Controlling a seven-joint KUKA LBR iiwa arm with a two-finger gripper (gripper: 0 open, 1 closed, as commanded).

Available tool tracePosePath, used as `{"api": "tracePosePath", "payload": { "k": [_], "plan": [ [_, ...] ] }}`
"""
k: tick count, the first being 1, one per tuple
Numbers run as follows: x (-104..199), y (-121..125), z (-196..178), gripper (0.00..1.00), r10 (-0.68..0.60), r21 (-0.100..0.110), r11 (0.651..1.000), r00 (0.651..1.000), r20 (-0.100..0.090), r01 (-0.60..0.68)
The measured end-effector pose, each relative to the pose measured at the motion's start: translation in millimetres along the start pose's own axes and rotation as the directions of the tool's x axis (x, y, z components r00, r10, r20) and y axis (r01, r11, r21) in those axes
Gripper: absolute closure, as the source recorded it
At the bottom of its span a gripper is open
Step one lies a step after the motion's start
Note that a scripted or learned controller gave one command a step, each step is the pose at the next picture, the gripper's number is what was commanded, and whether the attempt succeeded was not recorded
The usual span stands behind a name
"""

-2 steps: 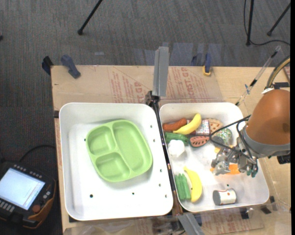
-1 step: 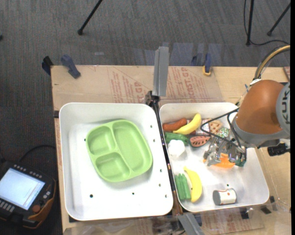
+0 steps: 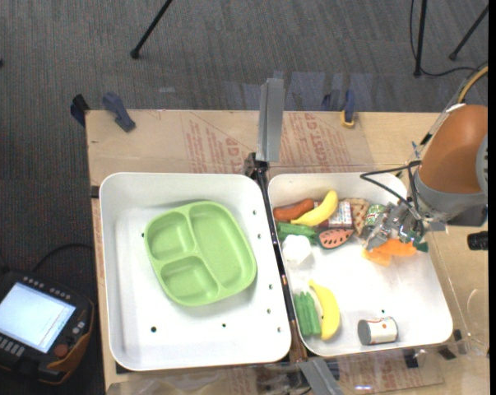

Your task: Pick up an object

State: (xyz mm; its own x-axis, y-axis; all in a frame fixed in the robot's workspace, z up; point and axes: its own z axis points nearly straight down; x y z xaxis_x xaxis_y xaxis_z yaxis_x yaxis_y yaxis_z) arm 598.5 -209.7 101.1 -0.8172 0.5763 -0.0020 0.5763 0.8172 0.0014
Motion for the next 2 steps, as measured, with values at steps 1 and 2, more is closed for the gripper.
{"api": "tracePosePath", "payload": {
  "k": [1, 2],
  "plan": [
    [0, 0, 0, 0.0, -0.001, 0.0, 1.0, 1.0, -0.001, 0.001],
    [67, 7, 15, 0.0, 0.016, 0.001, 1.0, 1.0, -0.007, -0.016]
  ]
}}
